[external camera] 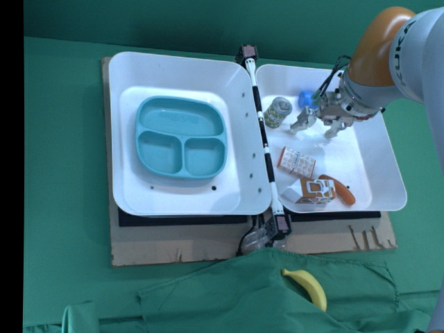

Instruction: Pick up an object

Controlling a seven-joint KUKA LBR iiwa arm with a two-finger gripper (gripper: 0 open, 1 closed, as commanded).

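Observation:
My gripper (316, 126) hangs over the upper middle of the right bin (378, 159), fingers spread apart with nothing between them. A small can (277, 112) lies just to its left near the divider. A blue ball (306, 99) sits right behind the left finger. Further toward the front lie an orange-and-white packet (296, 162), a white carton (310, 191) and an orange carrot-like piece (340, 190).
The left bin (132, 71) holds a teal divided plate (182, 137). A black-and-white bar (262, 137) runs between the bins. A yellow banana (308, 286) lies on green cloth in front of the bench.

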